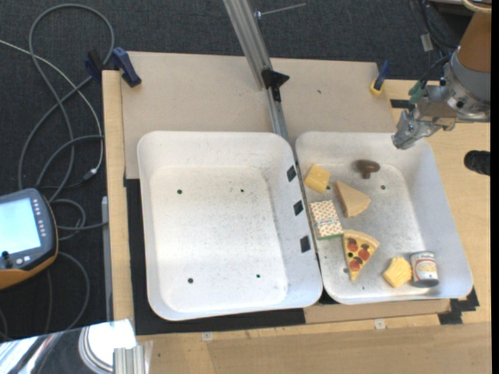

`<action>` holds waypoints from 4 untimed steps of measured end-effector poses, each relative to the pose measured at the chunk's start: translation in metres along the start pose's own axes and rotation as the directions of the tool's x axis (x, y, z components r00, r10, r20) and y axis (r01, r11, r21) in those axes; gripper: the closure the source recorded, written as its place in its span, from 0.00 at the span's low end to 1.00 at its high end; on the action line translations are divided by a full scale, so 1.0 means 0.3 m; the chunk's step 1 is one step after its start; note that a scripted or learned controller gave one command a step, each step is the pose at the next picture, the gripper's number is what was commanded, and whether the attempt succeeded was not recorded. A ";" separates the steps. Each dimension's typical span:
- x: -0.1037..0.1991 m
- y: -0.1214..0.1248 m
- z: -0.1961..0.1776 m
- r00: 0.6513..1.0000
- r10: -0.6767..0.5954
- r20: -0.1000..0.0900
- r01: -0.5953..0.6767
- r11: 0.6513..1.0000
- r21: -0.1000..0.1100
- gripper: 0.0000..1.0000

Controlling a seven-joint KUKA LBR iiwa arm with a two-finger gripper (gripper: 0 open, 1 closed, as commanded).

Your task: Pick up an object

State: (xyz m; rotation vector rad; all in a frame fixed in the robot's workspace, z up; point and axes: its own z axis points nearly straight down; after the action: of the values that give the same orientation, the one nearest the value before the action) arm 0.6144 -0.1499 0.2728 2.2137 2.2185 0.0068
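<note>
The right bin [437,201] holds several small objects: a yellow cheese block [317,178], a tan cheese wedge [353,200], a brown mushroom-like piece [366,167], a patterned cracker [325,217], a pizza slice [358,252], a small yellow wedge [397,272] and a small can [425,267]. My gripper [405,136] hangs over the bin's far right corner, above and right of the brown piece, with nothing seen between its fingers.
The left bin [164,162] sits beside the right one. A metal pole [251,33] slants down to the gap between the bins. Blue and yellow clamps [125,65] hold the board at the back. Cables and a teach pendant [23,232] lie off the bench's left.
</note>
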 end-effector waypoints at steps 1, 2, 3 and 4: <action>0.000 0.004 -0.062 1.000 0.000 -0.001 0.000 1.000 0.003 1.00; 0.169 0.043 -0.055 1.000 -0.004 -0.002 0.004 1.000 0.004 1.00; 0.333 0.017 -0.010 1.000 -0.004 -0.005 0.004 1.000 0.013 1.00; 0.501 -0.005 0.003 1.000 -0.004 -0.005 0.005 1.000 0.013 1.00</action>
State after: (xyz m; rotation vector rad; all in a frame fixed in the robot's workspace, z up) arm 0.6126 0.0005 0.2717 2.2177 2.2326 -0.0020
